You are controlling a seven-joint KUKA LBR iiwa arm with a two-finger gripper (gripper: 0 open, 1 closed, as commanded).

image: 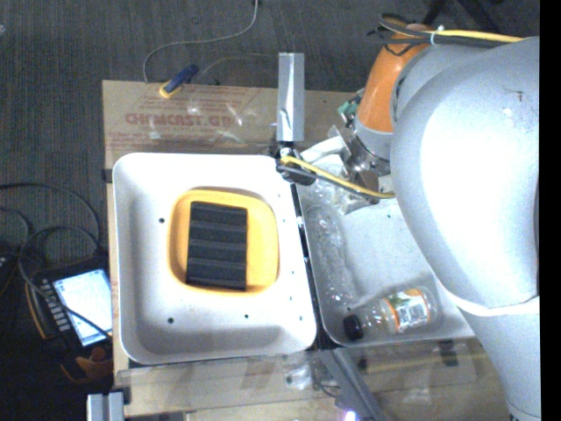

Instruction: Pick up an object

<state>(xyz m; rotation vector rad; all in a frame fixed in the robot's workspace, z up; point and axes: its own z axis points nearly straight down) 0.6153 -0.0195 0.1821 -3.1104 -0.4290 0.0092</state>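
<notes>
A yellow block with a black ribbed top point(219, 243) lies flat in the middle of the left bin point(140, 253). A clear plastic bottle point(392, 312) with an orange label and a dark cap lies on its side at the front of the right bin point(368, 235). A crumpled clear plastic piece point(329, 231) lies along that bin's left wall. My gripper point(351, 160) is low over the far left corner of the right bin, below the orange wrist band point(383, 90). The arm's grey body hides much of it.
The bulky grey arm point(473, 182) covers the right bin's right half. A yellow cable point(329, 178) runs from the wrist to a dark fitting point(294, 167) on the rim between the bins. A metal post point(290, 95) stands behind the bins.
</notes>
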